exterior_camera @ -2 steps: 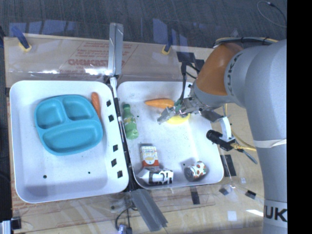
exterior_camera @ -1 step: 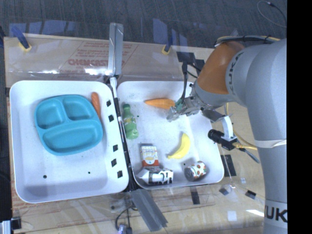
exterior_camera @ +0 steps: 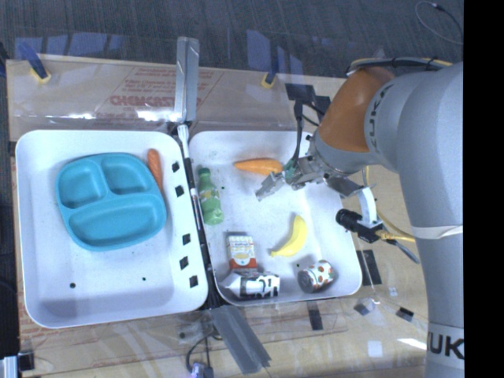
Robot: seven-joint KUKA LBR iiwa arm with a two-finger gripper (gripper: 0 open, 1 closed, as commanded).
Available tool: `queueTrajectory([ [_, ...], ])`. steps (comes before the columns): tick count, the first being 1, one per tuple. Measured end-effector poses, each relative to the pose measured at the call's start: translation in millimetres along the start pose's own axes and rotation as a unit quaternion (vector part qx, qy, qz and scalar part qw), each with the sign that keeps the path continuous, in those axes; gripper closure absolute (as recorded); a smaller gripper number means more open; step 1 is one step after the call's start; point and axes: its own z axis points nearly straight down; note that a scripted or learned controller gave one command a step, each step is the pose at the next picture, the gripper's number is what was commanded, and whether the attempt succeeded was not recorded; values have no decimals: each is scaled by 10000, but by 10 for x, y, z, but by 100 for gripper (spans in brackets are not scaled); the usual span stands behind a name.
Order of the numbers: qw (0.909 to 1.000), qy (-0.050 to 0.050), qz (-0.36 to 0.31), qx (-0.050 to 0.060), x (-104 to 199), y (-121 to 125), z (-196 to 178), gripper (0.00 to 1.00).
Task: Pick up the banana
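- Toward the right of the frame, I see the grey arm (exterior_camera: 409, 132) reaching in over the right bin (exterior_camera: 331, 144), its orange band sitting above the wrist.
- From here the gripper (exterior_camera: 268, 187) hangs over the upper middle of that bin, pointing left and down, just below the orange carrot-like piece (exterior_camera: 258, 165).
- I read its two fingers as slightly parted, and I see nothing between them.
- My target, the banana (exterior_camera: 291, 238), lies below the gripper in the lower middle of the right bin, curved and yellow, apart from the fingers.
- Just left of the banana I see a small carton with a red label (exterior_camera: 242, 251), and below that a dark can on its side (exterior_camera: 258, 286).
- Right of that can, at the bin's lower right, a patterned can (exterior_camera: 316, 275) is lying.
- Along the right bin's left wall I see a green bottle (exterior_camera: 209, 198).
- Over in the left bin (exterior_camera: 47, 290) there is a blue divided plate (exterior_camera: 112, 198), with a slim orange carrot (exterior_camera: 155, 168) at its upper right edge.
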Motion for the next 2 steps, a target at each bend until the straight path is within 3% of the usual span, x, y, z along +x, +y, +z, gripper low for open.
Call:
queueTrajectory([
  [1,9962,43,-865,71,-133,-501,-800,0],
  [2,9999,47,-131,87,175,-1012,10,0],
])
